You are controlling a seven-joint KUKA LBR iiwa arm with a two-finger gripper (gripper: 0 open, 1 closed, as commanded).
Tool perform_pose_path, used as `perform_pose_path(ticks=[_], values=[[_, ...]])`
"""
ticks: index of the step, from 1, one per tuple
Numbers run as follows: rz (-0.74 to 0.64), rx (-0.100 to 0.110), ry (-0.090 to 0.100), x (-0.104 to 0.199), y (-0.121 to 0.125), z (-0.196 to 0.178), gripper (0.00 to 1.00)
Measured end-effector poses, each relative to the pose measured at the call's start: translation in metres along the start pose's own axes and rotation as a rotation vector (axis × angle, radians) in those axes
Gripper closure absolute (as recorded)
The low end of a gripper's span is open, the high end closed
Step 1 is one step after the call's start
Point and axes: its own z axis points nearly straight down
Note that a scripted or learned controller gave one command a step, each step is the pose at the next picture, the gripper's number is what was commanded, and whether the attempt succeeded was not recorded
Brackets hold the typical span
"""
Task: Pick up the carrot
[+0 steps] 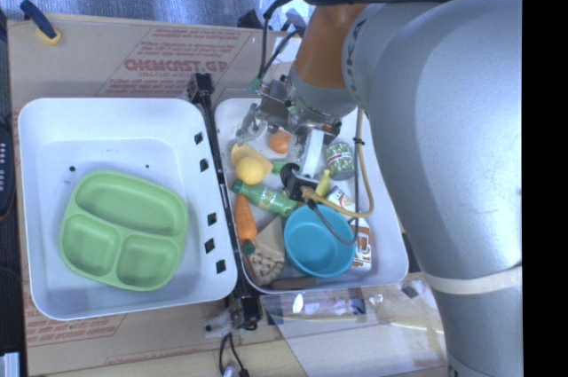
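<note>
one carrot [245, 220], one bowl [318, 244], perhaps one lemon [252, 170]

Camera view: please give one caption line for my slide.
The claw hovers over the cluttered right bin, with the carrot lying by its left wall.

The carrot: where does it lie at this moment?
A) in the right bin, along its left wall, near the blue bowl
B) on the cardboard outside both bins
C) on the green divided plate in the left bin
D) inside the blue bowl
A: the carrot lies in the right bin against its left wall, left of the blue bowl; the green plate in the left bin carries nothing orange.
</note>
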Motion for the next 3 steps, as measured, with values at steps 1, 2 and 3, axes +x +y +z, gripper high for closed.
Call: perform_pose_path(ticks=[1,2,3], values=[[-0.052,0.004,-0.002,-0.036,0.046,0.062,0.0],[0.01,0.0,-0.003,-0.055,0.027,0.101,0.0],[-0.225,-0.011,0.0,0.002,0.038,-0.005,0.0]])
